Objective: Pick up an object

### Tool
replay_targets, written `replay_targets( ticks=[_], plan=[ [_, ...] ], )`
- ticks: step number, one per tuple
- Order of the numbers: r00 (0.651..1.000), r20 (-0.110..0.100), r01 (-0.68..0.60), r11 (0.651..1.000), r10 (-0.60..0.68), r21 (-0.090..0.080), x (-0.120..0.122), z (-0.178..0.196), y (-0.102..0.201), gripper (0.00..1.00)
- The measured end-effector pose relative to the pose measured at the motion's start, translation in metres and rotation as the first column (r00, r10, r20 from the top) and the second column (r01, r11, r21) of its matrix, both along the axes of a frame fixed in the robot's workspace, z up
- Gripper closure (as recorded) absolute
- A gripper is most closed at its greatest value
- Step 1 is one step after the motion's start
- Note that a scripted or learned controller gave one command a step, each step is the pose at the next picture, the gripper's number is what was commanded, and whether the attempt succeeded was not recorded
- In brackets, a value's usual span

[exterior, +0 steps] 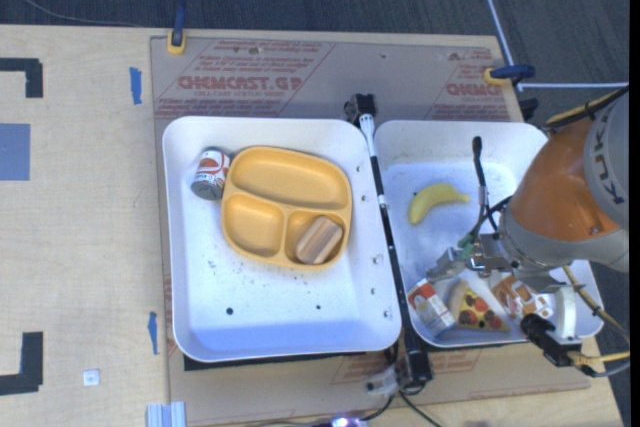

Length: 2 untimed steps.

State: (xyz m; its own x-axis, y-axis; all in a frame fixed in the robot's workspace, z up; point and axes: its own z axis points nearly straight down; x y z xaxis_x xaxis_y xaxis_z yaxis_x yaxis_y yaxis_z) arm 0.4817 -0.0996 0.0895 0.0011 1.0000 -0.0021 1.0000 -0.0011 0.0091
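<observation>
The gripper [468, 260] hangs low in the right bin [400, 150], at the frame's lower right; whether it is parted or closed, or has hold of anything, cannot be told. Just below it lie a pizza slice [474, 307] and a small carton [430, 307]. A banana [436, 201] lies above, apart. In the left bin [190, 245], a yellow divided tray [285, 207] holds a bread roll [318, 239]; a can [209, 173] touches its upper-left edge.

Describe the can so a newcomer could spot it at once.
Look in the left bin, at its far left corner. There a yellow divided tray lies, and the can lies on its side against the tray's left edge. It is the red-and-white metal thing there.
</observation>
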Motion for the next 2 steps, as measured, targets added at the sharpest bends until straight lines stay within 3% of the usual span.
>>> replay_targets(
  ticks=[1, 2],
  plan=[
    [1.000, 0.012, 0.005, 1.000, -0.004, -0.014, 0.0023, 0.0111, -0.0053, 1.00],
    [1.000, 0.012, 0.005, 1.000, -0.005, -0.014, 0.0022, 0.0110, -0.0051, 0.00]
  ],
)
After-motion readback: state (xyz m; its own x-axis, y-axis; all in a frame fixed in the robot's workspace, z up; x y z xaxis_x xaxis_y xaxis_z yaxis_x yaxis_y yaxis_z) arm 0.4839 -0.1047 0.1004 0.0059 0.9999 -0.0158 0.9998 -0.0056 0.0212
